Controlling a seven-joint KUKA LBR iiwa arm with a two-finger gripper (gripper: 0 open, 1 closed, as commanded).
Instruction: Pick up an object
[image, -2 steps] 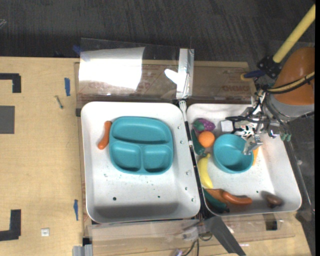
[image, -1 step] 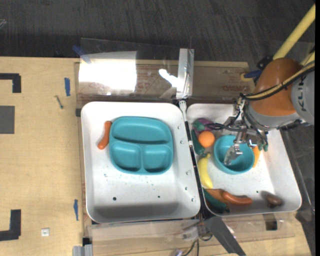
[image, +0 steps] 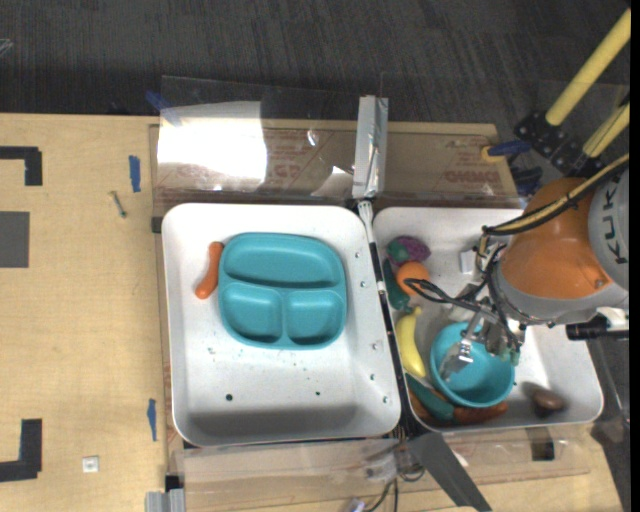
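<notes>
The tool (image: 465, 352) is reaching into the teal bowl (image: 478, 372) at the frame's lower right; its state I cannot tell. It is risking skidding off the smooth curved wall, nudging the crowded banana (image: 408, 345).

one camera looks down from above the bench at a slant, far enough back to take in both white bins, the left bin (image: 190, 400) at centre frame and the right bin (image: 570, 400) toward the right edge. dark floor crosses the top of the frame, and the arm (image: 555, 265) enters from the right.
</notes>
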